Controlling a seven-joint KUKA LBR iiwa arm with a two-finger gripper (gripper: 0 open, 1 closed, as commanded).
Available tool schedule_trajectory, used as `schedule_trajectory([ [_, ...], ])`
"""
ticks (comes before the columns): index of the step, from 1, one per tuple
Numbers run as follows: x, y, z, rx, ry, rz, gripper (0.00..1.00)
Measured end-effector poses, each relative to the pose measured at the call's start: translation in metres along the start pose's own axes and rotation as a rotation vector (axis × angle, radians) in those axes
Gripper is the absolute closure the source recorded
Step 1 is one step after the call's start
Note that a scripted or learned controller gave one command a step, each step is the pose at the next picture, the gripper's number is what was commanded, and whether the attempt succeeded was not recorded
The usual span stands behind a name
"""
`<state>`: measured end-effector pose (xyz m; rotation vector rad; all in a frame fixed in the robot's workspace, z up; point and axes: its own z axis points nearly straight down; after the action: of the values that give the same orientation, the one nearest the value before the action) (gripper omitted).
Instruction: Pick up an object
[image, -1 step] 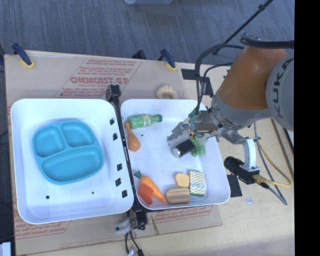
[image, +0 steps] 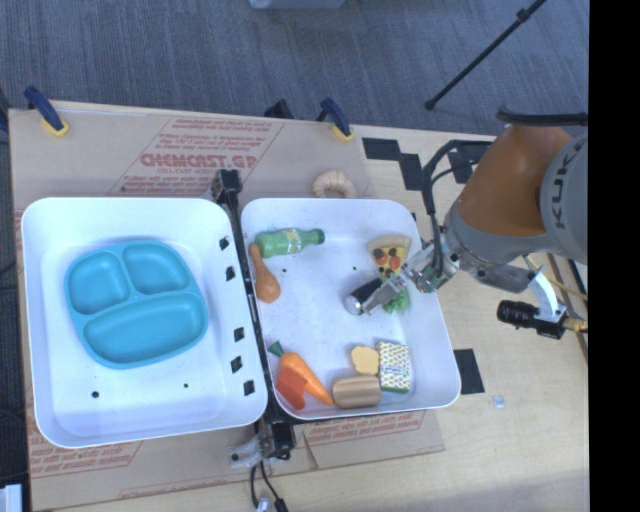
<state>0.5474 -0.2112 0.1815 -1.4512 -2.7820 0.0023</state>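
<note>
- Two bins; gripper (image: 368, 298) low in right bin (image: 330, 215), near its right edge, beside green item (image: 400, 298); jaw state cannot tell
- Pizza slice (image: 388, 253) just above; probably lining up a grab

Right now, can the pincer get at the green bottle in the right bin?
Probably yes. The green bottle lies on open bin floor near the top-left corner, with nothing lying between it and the pincer.
</note>
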Motion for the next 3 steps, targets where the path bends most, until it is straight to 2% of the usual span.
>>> schedule_trajectory([
  [1, 0.004, 0.046, 0.09, -0.001, 0.0, -0.252, 0.0],
  [2, -0.001, 0.095, 0.089, -0.003, -0.005, -0.513, 0.0],
  [3, -0.026, 0.053, 0.089, 0.0, -0.001, -0.696, 0.0],
])
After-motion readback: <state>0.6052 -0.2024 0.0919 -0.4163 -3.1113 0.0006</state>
